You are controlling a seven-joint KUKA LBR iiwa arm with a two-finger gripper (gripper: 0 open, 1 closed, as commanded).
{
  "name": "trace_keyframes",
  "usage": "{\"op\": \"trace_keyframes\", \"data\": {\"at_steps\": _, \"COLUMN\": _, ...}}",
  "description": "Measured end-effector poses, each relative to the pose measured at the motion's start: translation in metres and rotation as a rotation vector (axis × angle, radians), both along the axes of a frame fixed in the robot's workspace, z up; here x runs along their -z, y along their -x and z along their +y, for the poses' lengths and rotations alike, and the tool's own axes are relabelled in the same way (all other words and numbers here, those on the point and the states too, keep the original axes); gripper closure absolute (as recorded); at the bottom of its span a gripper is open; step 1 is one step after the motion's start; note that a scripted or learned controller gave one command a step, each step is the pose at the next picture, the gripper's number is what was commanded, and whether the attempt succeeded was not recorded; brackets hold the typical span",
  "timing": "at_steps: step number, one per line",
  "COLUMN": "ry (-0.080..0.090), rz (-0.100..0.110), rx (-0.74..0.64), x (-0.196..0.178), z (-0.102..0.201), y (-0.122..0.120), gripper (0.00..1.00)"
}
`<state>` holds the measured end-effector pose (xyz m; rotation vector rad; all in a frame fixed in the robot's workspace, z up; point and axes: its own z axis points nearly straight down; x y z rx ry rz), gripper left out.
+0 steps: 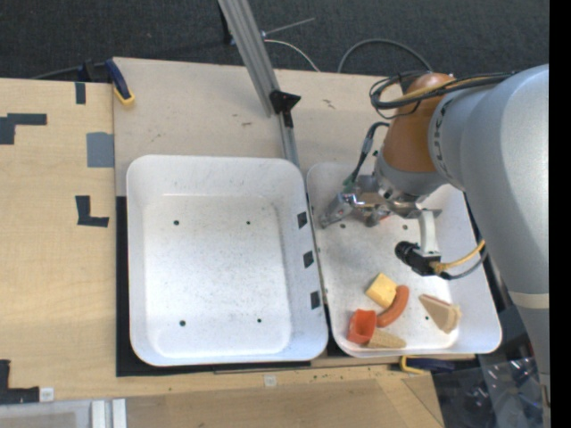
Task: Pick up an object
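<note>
Objects for picking lie clustered toward the near edge of the right bin (473,328): we see a yellow block (381,289), a red sausage-shaped piece (395,302) touching it, a red-orange cup-like piece (361,325), a pale cone (387,339) just beside that cup, and a tan wedge (440,312) nearer the bin's right edge. The left bin (214,257) sits side by side with the right one, their inner rims touching along the middle of the bench (178,105).

Our gripper (342,207) hangs over the far left part of the right bin, close to the rim shared with the left bin, with the grey arm (500,150) and its orange band (412,136) reaching in from the right. We cannot tell how the claw stands; it is too small and blurred against the bin floor, and we see nothing clearly in it. The cluster of pieces lies well apart from the gripper, toward the near edge, with the yellow block the closest to it.
</note>
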<state>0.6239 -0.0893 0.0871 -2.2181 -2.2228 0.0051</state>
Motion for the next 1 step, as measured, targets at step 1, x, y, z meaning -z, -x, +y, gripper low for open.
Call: {"op": "trace_keyframes", "data": {"at_steps": 1, "ry": -0.001, "rz": 0.000, "rx": -0.001, "x": -0.0111, "z": 0.0009, "y": -0.0002, "gripper": 1.00}}
